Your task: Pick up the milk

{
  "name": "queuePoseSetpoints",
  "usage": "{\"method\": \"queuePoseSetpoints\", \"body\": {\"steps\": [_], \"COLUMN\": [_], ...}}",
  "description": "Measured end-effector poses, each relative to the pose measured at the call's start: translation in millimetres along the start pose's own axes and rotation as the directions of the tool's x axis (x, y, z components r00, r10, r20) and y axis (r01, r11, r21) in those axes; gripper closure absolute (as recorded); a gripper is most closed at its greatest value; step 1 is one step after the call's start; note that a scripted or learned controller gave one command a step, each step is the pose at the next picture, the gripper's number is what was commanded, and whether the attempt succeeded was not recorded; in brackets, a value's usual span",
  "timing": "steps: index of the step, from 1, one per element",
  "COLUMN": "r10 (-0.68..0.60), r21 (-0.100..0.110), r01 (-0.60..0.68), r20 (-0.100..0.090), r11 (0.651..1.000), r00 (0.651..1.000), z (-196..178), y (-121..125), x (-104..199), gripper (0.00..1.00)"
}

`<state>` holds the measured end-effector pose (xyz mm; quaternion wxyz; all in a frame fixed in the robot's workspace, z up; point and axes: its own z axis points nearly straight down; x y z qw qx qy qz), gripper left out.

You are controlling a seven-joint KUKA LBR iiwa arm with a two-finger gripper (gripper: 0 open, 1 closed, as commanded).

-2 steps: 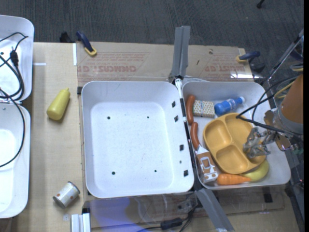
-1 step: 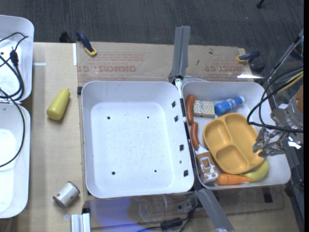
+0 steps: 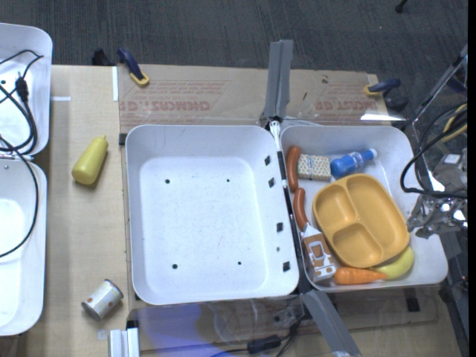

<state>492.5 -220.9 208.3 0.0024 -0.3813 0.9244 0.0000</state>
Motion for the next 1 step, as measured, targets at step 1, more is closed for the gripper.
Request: {"method": "queuePoseSetpoints", "body": {"steps": [1], "r10": [0.206], "r21": [0.000], "r01": [-0.206], "r20": [0.000], "r11": [0.979], "r00": [0.979], "z": [-87.6], "y": [-12.9], "x": [-23.4], "gripper": [1.00]}}
